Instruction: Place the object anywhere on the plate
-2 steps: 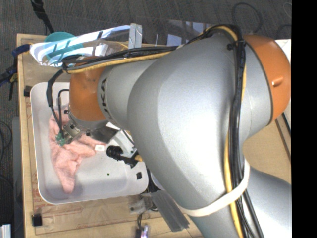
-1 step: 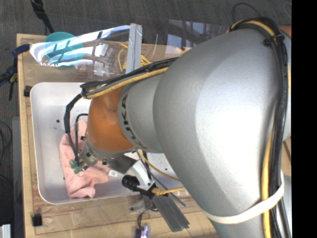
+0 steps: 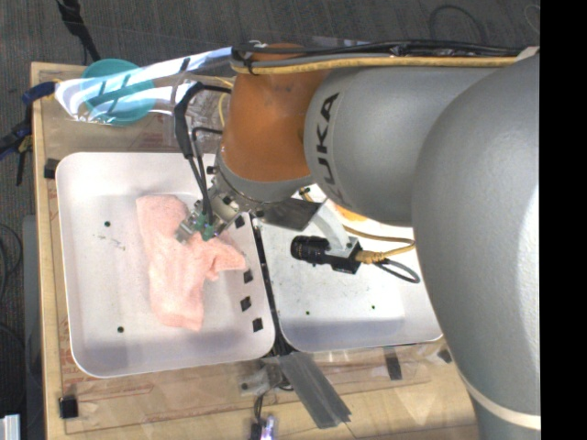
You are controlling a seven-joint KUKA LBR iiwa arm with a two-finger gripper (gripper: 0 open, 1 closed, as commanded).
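A crumpled pink cloth (image 3: 179, 264) lies in the left white bin (image 3: 92, 337), stretching from the bin's middle toward its near right side. My gripper (image 3: 200, 226) is down at the cloth's upper right edge and appears to touch it. Whether it grips the fabric is too small to tell. A teal plate (image 3: 115, 99) sits outside the bins on the bench, beyond the left bin's far left corner, partly under a shiny clear strip (image 3: 147, 76).
The arm's large grey and orange body (image 3: 367, 126) hangs over the far part of the right bin (image 3: 367, 324) and hides it. A grey metal bracket (image 3: 307, 388) sits at the bench's near edge between the bins.
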